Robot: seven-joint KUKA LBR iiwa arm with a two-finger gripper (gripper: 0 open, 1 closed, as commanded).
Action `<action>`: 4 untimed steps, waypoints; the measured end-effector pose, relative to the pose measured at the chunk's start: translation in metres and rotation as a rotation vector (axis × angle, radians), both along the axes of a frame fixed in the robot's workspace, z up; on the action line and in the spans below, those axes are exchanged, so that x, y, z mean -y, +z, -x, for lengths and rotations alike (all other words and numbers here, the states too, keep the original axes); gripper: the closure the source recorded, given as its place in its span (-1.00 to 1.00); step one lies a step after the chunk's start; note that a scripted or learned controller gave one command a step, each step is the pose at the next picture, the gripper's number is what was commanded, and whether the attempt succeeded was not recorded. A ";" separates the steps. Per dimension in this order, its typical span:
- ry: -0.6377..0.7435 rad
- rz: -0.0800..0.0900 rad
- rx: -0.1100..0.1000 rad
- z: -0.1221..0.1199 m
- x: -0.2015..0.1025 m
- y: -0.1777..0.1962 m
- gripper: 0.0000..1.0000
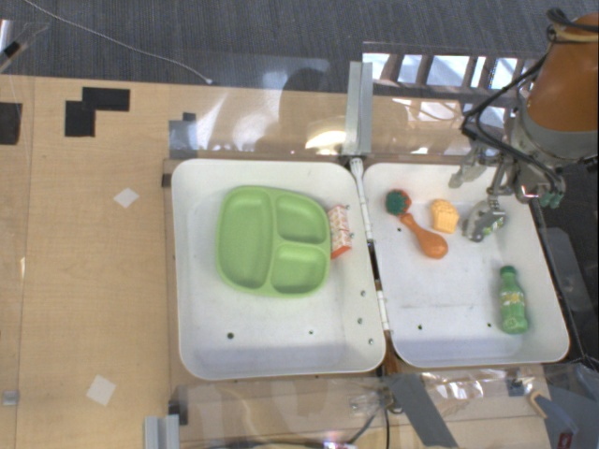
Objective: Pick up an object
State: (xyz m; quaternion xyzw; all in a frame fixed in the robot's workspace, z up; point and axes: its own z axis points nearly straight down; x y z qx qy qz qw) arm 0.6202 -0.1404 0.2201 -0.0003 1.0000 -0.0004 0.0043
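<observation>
camera view: fixed overhead | slanted down | both white bins point(281, 368) framed | arm point(562, 82) enters right

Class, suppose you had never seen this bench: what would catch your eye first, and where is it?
The bright green divided plate in the left bin stands out most, with a small snack packet at its right edge. In the right bin, a green bottle lies near the right wall, and the gripper hangs beside a yellow toy.

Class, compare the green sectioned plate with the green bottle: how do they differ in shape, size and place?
The green sectioned plate is broad, flat and pale green; the green bottle is slim, darker and much smaller. The plate lies in the left bin, the bottle in the right bin, on its side. Both are green.
</observation>
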 end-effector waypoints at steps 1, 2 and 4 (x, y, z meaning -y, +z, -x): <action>0.250 0.004 0.007 -0.007 -0.025 -0.116 -1.00; -0.150 -0.001 0.009 -0.041 -0.040 -0.123 -1.00; -0.321 -0.010 0.008 -0.029 -0.170 -0.028 1.00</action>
